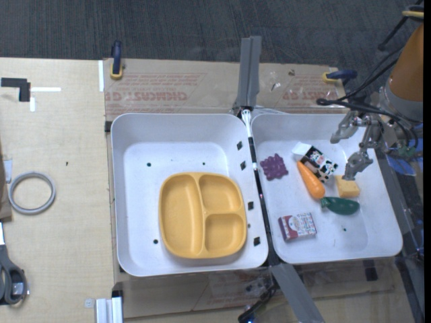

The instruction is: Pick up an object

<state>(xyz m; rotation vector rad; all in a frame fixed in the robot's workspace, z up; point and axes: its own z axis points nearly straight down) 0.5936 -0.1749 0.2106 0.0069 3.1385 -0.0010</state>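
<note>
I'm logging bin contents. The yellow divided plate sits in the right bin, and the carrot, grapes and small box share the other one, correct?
Not quite: the camera view shows the plate in the left bin. The carrot, grapes and box share the right bin.

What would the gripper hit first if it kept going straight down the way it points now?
Most likely the yellow block in the right bin: the gripper hangs just above it, pointing down. Depth is hard to judge from this slanted view.

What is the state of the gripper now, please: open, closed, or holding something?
Gripper: open, holding nothing; its metal fingers are spread above the small pale yellow block in the right white bin.
</note>
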